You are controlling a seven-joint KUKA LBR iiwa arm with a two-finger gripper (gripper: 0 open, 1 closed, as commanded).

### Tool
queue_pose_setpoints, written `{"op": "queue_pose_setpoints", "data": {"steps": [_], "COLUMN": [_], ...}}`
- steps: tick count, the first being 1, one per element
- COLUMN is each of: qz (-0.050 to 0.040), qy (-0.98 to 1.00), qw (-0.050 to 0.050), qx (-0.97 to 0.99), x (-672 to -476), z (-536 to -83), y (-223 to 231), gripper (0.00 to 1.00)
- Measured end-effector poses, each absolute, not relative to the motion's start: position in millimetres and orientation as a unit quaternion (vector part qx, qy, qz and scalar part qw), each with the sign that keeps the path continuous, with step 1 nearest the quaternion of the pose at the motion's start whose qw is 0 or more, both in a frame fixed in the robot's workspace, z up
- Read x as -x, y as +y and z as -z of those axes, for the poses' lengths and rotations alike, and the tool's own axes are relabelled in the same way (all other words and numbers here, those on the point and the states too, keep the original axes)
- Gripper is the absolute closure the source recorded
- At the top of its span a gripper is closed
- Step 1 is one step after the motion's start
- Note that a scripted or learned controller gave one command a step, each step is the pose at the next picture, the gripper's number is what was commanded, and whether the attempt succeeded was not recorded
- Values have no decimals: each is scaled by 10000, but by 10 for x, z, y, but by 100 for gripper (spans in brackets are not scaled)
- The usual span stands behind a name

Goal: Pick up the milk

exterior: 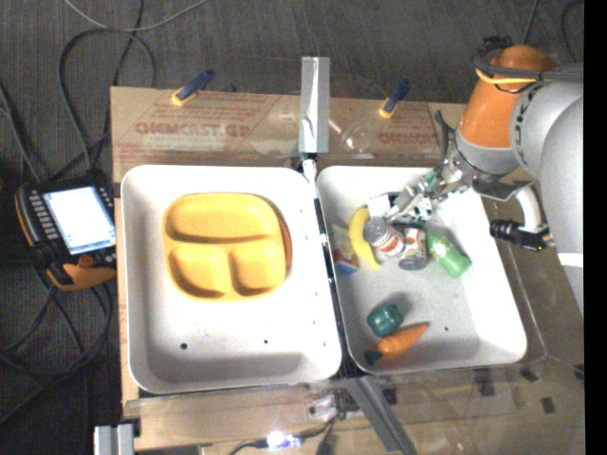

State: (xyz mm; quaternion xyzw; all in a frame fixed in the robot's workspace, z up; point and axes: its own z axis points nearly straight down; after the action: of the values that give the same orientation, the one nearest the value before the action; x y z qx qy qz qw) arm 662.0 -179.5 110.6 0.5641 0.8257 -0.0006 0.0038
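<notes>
Nearest, at 6 o'clock in the right bin (515,347): a carrot (403,337), with a teal lump (383,318) touching it at its 11 o'clock. Further in, hard against the bin's wall at 9 o'clock: what looks like the milk (343,254), a small white carton with red and blue print, apparently tipped on its side; too small to be sure. Just beside it at 3 o'clock, a banana (358,237), then two cans (398,245) and a green bottle (448,254) at 3 o'clock of those, all crowded together. Above the cans at 12 o'clock, hanging over the pile's far edge: the gripper (417,202), well apart from the milk; cannot tell how wide it stands, and nothing seen held in it. Off at 9 o'clock, in the left bin (142,368), a yellow tray (226,245). Judging the carton: probably light, thin-walled and easily crushed, smooth enough to slip. Best taken across its two flat faces near the middle, gently, coming down between wall and banana; little room there, so likely to nudge the banana or scrape the wall.
</notes>
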Motion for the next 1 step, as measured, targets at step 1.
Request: {"op": "queue_pose_setpoints", "data": {"steps": [1], "qz": [-10], "qy": [8336], "qw": [-106], "qx": [-5523], "x": [-6704], "z": [-950], "y": [-2074], "gripper": [0]}}
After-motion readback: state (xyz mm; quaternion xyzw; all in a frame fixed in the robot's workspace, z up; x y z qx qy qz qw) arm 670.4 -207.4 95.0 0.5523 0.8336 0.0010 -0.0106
